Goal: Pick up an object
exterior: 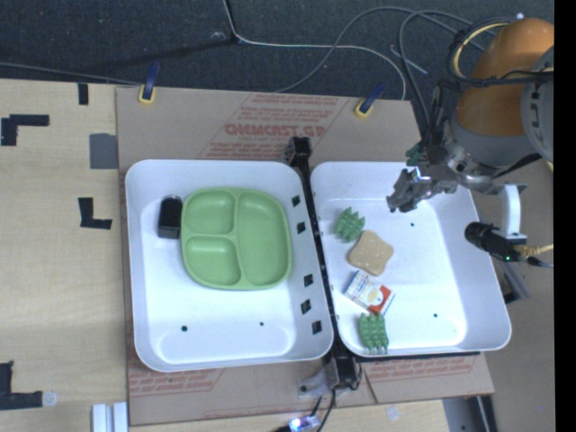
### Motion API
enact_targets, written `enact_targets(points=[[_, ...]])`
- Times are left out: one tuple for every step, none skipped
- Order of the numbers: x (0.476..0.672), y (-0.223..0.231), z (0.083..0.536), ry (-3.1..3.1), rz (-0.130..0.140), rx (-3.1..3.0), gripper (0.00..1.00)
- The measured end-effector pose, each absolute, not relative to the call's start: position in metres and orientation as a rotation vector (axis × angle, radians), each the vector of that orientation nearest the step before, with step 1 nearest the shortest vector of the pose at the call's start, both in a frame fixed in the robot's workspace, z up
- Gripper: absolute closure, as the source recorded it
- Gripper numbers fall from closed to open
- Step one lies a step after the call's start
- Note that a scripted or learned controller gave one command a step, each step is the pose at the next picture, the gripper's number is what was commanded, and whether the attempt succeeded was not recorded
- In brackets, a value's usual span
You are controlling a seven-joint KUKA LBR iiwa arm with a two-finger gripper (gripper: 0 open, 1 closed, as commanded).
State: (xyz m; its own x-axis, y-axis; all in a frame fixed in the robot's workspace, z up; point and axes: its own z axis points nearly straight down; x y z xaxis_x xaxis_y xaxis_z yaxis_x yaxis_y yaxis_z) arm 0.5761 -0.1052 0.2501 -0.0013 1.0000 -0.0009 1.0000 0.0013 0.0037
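Observation:
The right bin holds a small green toy, a tan biscuit-like piece, a white and red packet and another green toy. My gripper hangs over the upper part of that bin, to the right of and a little above the first green toy. Nothing shows between its fingers. The left bin holds a green divided plate with a small black block at its left side.
A black divider with clips runs between the two bins. Cables trail across the dark backdrop above. Cardboard lies under both bins. A black fitting sticks out at the right bin's right rim.

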Motion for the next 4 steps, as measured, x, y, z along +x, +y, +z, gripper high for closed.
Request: enact_targets(points=[[0.573,-0.042,0.241,2.23,0.0,2.215,1.0],[0.574,0.014,0.224,2.23,-0.003,2.217,1.0],[0.578,0.071,0.233,2.231,0.0,2.214,1.0],[0.582,0.102,0.231,2.228,-0.002,2.217,1.0]])
